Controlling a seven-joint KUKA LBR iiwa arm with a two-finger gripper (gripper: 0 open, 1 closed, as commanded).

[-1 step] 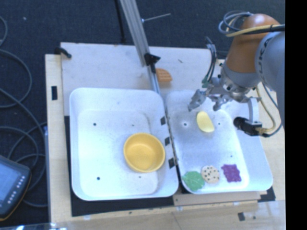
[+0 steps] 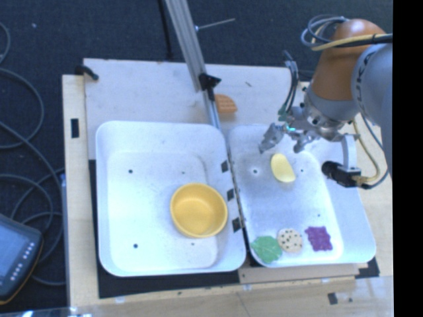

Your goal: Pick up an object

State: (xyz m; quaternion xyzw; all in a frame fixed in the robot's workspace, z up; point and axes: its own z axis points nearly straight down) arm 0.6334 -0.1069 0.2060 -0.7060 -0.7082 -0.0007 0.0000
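Jaws [image 2: 285,139] stood apart, we judged, straddling the yellow object [image 2: 283,168] in the right bin [image 2: 344,203] for grasping.

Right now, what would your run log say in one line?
gripper: open, above yellow piece | right bin: three small items at front | held: nothing

The pale bench [image 2: 145,88] bears two white bins side by side; an orange object [image 2: 225,104] lies behind them.

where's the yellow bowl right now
The yellow bowl sits in the left bin in the camera view, toward that bin's lower right, close to the divide with the right bin.
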